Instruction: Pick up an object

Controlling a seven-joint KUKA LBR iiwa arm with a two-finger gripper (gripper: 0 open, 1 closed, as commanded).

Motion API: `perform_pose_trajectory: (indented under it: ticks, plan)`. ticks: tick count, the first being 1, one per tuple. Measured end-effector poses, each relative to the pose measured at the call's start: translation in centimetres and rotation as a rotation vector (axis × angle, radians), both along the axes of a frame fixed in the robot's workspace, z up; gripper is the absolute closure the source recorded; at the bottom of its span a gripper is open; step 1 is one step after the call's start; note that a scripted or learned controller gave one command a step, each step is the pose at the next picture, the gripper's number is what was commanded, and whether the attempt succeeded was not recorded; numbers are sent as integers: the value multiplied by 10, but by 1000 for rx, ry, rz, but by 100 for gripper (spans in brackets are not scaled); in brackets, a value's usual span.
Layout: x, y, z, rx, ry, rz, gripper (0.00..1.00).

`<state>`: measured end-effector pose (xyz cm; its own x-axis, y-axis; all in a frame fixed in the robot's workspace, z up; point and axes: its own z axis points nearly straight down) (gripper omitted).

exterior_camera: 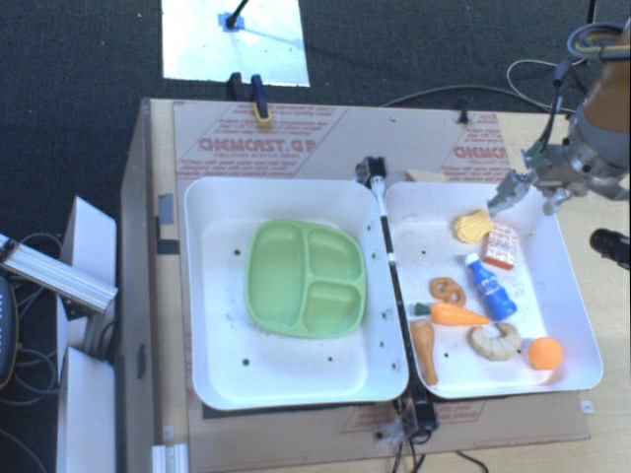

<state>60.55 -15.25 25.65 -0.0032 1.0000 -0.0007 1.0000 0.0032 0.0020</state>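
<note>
- White bins side by side on my bench: the left bin [212,264] has just a green divided plate [301,279] lying flat in the middle, while the right bin [572,294] has all the small stuff.
- Any of that small stuff could be my pick. There's a yellow ridged piece [472,227] near the far end, a little red and white box [501,247] just beside it, a blue bottle [490,288] lying on its side, a pretzel [447,290], an orange carrot [459,314], a second brownish carrot-like piece [424,350] against the divider, a beige ring-shaped thing [496,341] and an orange ball [544,353] in the near right corner.
- They're bunched loosely, some touching, so I reckon a clean grab is easier on the outliers like the ball or the yellow piece.
- My gripper [529,193] hangs above the far right corner of the right bin, fingers spread apart and pointing down, nothing between them.
- It sits closest to the yellow piece and the box, so I'd guess one of those is the target, though it isn't lined up over either yet.
- Nothing is lifted. The task looks barely started.
</note>
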Motion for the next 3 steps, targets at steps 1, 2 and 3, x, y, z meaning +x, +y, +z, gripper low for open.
perform_pose_trajectory:
  ticks: [1, 2, 3]
  plan:
    - [-5, -5, -117, 1, 3, -2, 0]
    - [35, 0, -167, -3, -8, 1, 0]
    - [35, -16, -102, -1, -3, -1, 0]
